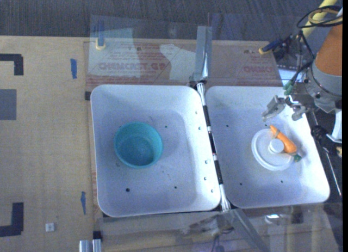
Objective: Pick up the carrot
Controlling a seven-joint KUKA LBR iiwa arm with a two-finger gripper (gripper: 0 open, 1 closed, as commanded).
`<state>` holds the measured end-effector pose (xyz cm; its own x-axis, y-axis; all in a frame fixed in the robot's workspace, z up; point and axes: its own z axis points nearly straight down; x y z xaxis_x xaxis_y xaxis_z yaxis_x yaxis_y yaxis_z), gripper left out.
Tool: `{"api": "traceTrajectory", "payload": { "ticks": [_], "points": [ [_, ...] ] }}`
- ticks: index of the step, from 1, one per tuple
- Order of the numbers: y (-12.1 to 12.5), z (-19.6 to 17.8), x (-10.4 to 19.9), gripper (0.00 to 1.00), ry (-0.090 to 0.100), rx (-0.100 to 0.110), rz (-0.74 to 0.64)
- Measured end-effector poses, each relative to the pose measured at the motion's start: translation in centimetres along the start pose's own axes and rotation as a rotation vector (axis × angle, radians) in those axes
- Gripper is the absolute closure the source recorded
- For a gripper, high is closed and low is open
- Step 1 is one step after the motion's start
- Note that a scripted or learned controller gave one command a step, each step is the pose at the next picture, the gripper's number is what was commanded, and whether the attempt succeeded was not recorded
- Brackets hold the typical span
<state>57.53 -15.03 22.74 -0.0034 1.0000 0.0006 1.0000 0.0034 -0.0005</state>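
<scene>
I find the carrot (284,140) in the right-hand bin (239,180), right of frame centre, lying across the upper right rim of a white plate (266,155), orange body pointing up-left, green end at lower right. A small white round piece (277,146) sits on the plate just beside it; I cannot identify it.

The gripper (284,108) hangs over the upper right part of the same bin, above the carrot in the frame and apart from it. Its fingers (270,109) stand spread, released, with nothing between them.

The left-hand bin (109,191) holds a teal bowl (138,145), well apart from the work. The desk (43,153) lies at frame left.

My judgement: the approach step is in hand; the grasp is not yet made. The next move calls for bringing the gripper down-frame over the carrot's middle, turning the fingers to straddle its narrow width, then descending and closing. I note the plate rim beneath the carrot may foul one finger, and the round body may roll off.
</scene>
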Motion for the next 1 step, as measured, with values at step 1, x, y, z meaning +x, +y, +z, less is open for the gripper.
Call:
{"api": "traceTrajectory", "payload": {
  "ticks": [1],
  "points": [
    [2.28,12.4,-3.31,0.0,-0.001,-0.002,-0.14]
  ]
}}
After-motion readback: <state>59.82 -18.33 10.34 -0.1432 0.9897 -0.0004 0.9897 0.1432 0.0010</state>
